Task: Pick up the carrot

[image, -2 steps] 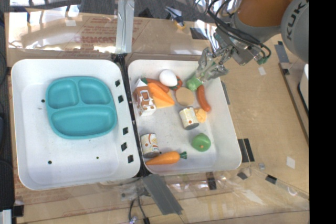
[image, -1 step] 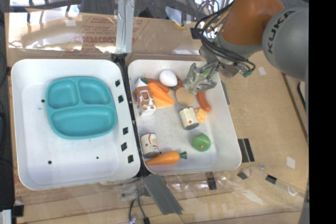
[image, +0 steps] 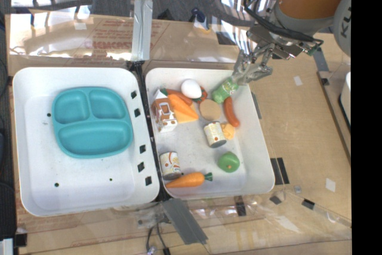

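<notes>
Orange carrot (image: pixel 186 180), green stem end, lying flat, right bin's near edge

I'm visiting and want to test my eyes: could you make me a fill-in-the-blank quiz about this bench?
1. The carrot lies by the right bin's ____ wall.
2. The divided teal plate sits in the ____ bin.
3. The gripper hovers at the right bin's ____ edge.

Missing words: near; left; far

Two white bins (image: pixel 36 146), one teal plate (image: pixel 91 121), one carrot (image: pixel 186 180)
</notes>
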Available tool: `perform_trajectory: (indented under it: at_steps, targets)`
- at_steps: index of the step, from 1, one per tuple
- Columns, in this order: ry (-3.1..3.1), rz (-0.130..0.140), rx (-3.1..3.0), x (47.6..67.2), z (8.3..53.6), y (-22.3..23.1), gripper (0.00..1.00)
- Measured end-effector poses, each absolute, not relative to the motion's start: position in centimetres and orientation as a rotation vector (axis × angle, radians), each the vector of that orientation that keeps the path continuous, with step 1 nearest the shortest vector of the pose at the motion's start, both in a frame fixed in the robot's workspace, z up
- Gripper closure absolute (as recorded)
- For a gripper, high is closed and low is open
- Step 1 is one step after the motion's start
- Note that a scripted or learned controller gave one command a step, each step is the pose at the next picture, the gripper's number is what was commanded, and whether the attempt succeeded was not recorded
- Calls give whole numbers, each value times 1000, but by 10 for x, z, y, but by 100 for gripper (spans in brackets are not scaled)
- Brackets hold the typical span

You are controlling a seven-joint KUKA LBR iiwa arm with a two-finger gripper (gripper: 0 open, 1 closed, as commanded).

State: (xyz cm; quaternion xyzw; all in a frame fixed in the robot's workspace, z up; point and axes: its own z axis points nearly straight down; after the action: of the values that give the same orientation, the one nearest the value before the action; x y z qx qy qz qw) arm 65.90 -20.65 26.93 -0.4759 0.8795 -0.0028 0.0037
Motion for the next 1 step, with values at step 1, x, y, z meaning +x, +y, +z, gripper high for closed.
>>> perform_trajectory:
  at_steps: [1]
  targets:
    - [2616, -7, -1728, 655, 310, -208, 100]
